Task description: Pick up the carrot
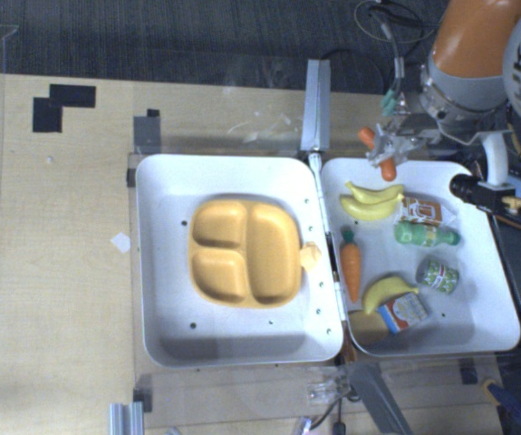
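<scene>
While the carrot (351, 267) lies flat against the left wall of the right bin (500, 279), green top pointing to the far side, nothing grips it. Just right of its lower end sits a banana (388, 290), touching a small carton (404, 313) at the near side. A green can (438, 276) lies further right. Beyond the carrot's top: a second banana (374, 200), then a brown packet (420, 211) with a green bottle (426, 235) just below it. Gripper (386, 159) hovers over the bin's far rim, well apart from the carrot; orange-tipped fingers (387, 169) point down, gap between them cannot be told. Left bin (160, 243) holds a yellow divided tray (245, 250), a small yellow piece (310, 256) touching its right edge.
</scene>
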### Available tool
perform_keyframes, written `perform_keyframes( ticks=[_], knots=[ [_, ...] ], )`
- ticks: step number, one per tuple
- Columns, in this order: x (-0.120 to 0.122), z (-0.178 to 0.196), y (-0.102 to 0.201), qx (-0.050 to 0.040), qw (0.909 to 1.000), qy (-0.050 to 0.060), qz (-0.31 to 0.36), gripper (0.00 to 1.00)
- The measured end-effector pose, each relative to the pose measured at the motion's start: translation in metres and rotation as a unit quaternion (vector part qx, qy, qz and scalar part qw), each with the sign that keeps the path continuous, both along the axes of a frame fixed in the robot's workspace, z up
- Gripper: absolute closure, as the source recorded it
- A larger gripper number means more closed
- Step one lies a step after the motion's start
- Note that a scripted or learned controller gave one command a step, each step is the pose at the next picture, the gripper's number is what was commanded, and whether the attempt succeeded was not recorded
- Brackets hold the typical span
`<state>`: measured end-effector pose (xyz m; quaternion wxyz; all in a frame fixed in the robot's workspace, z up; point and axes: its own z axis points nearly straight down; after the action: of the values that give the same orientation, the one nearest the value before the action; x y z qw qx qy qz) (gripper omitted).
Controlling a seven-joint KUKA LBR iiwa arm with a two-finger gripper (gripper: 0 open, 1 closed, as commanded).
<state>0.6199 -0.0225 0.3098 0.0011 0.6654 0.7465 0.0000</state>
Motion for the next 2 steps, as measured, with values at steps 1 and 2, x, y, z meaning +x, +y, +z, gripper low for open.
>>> perform_keyframes(
  ticks=[1,2],
  knots=[
    [-0.058,-0.109,0.034,0.0008,0.9983,0.002,0.058,1.00],
    [-0.003,-0.126,0.033,0.0004,0.9584,0.000,0.285,1.00]
  ],
)
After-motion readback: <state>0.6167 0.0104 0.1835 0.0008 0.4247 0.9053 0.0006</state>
